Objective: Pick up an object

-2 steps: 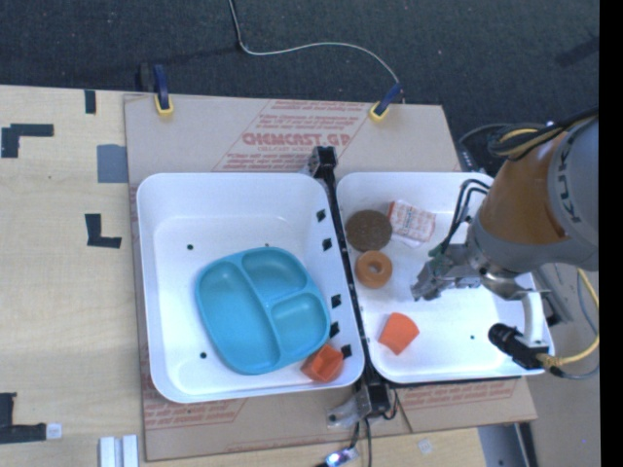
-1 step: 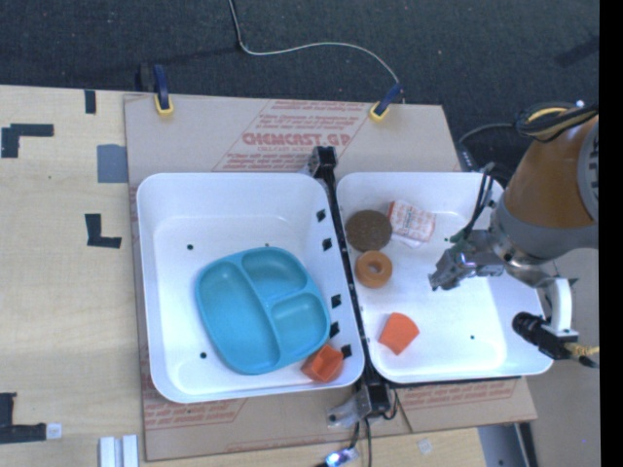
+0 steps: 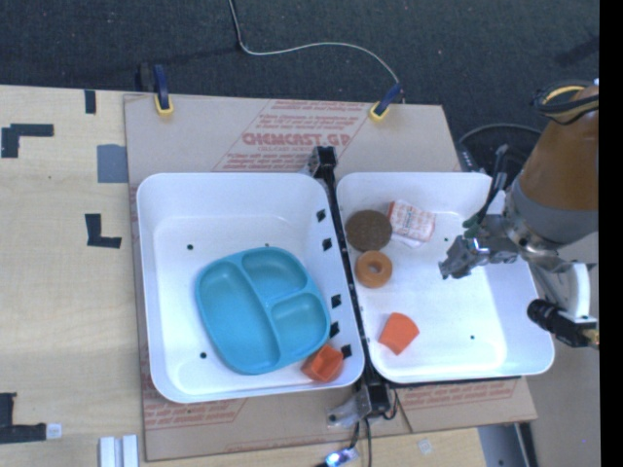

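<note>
- Two white bins side by side on the bench; left bin (image 3: 156, 261), right bin (image 3: 506, 358).
- Camera view, right bin: four loose items. One brown disc (image 3: 369, 229), one tan ring (image 3: 374, 269) just below it, one orange wedge-shaped block (image 3: 398, 332) nearer the front wall, one white-and-red packet (image 3: 411, 222) just right of the disc.
- Left bin: one blue divided tray (image 3: 261, 306), plus one small orange piece (image 3: 324, 363) at its lower right corner, beside the divider.
- Gripper (image 3: 458, 264) sits over the right bin's right half, above bare floor, nothing between the fingers. Too dark and small to say if the fingers are spread or pressed together: cannot tell.
- Key relation: every right-bin item lies to the view's left of the gripper. Ring is closest to level with it; packet is up-left, orange block down-left.
- My read: ring or packet is the shortest reach. Ring has no long axis, so approach angle matters little; packet looks flat, harder to pinch.
</note>
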### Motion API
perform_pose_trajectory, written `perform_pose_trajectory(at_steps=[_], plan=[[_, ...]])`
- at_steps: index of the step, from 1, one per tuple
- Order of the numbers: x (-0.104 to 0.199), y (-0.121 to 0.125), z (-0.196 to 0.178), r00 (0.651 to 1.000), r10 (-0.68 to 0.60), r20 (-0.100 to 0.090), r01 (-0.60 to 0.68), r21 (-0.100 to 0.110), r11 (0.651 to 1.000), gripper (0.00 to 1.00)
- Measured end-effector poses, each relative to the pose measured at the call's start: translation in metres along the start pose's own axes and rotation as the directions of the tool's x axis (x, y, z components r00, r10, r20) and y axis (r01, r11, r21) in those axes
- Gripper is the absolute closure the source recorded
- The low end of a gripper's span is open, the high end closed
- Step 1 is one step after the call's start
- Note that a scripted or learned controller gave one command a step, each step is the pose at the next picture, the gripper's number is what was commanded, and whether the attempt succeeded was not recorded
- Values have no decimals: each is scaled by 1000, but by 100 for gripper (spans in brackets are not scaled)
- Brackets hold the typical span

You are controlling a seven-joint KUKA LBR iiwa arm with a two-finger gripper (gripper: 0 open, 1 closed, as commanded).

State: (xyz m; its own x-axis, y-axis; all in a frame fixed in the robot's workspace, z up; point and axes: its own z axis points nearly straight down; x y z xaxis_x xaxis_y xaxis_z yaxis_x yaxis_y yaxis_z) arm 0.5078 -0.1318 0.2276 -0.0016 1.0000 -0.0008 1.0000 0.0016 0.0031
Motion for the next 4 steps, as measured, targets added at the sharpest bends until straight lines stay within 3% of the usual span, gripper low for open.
perform_pose_trajectory(at_steps=[4], plan=[[191,100,-6,1000,-5,-3,5,3,1000,100]])
